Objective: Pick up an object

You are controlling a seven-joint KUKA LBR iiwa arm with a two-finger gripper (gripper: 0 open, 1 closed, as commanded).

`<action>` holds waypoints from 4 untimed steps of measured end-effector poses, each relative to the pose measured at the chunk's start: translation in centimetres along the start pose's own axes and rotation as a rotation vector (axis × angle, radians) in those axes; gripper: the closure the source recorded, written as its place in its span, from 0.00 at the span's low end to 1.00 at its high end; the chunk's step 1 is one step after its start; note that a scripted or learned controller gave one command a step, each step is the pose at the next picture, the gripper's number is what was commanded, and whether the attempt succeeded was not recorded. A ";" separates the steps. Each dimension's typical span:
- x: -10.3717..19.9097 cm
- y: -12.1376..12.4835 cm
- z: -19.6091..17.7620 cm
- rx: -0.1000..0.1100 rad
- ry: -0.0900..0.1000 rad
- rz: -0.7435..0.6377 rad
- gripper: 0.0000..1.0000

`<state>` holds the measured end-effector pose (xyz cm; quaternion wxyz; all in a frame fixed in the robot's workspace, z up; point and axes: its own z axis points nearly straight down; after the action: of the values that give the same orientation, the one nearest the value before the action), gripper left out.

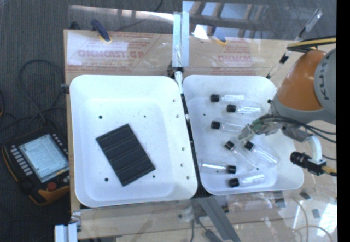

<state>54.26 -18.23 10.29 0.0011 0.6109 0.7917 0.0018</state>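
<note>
Over the right bin (284, 183), hand (247, 132) hovers amid clear vials; finger state: can't tell. Nearest vial (236, 150) just below it. Centre on one vial, avoid neighbours.

Scattered vials (235, 127) crowd the right bin (194, 126); the left bin (82, 126) lies open around one dark pad (124, 154).

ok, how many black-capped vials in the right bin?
7 in the right bin: top, upper right, centre, two mid-right by the gripper at and, bottom left, bottom. The arm may hide more.
</note>
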 end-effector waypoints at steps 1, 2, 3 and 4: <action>0.0 0.0 0.0 0.000 0.000 0.000 0.00; 5.4 -1.6 1.2 -0.010 -0.012 -0.087 0.00; 5.4 -1.3 0.0 -0.019 -0.013 -0.087 1.00; 8.2 9.7 -8.1 0.003 -0.002 -0.188 1.00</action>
<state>61.54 -7.82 18.41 0.0009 0.5338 0.8456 0.0000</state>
